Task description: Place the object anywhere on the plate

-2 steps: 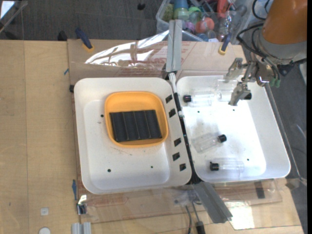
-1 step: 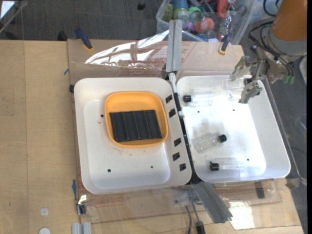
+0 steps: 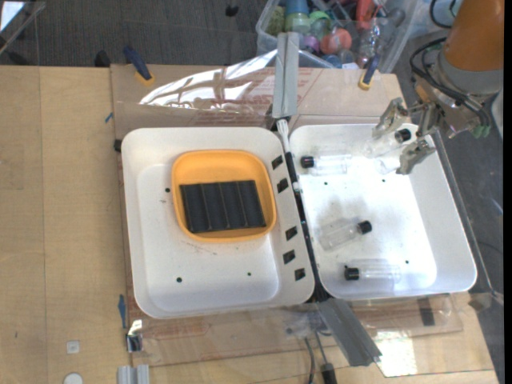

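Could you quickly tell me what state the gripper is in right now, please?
Gripper: open, holding nothing, above the far right corner of the right bin, where clear vials lie.

A pale wooden bench top [image 3: 56, 214] fills the left side and runs under two shallow white bins. Beyond it, toward twelve o'clock, lies dark grey carpet [image 3: 160, 14]. At about one o'clock a clear plastic tub [image 3: 352, 14] sits on the floor, crowded with small bright toys. A sheet of shiny plastic film [image 3: 208, 90] lies crumpled on brown cardboard [image 3: 128, 94] behind the bins, catching bright glare. A grey metal bar [image 3: 284, 74] stands upright between the bins' far corners.
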